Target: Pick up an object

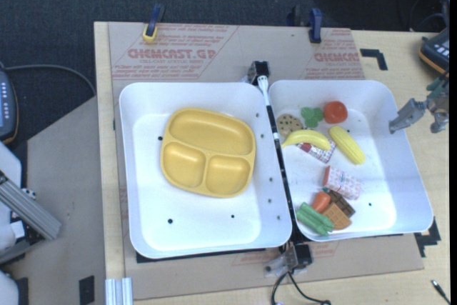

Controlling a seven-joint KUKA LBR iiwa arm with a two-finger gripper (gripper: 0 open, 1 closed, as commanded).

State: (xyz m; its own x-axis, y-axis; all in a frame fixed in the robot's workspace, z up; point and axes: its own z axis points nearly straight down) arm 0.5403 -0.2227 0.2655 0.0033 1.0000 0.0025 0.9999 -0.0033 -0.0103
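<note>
Lying nearest, green beans (315, 218) and carrot (321, 201) occupy the right bin (400, 207) at 6 o'clock. Bananas (347, 144) lie centrally, long axis 10-to-4. Gripper (418, 114) hovers at the 2 o'clock rim, nothing visibly held; targets lie toward its 8 o'clock.

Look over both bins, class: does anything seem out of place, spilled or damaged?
Nothing stands out. The yellow divided plate lies flat in the left bin, and the toy foods, such as the two bananas, lie loose inside the right bin.
</note>
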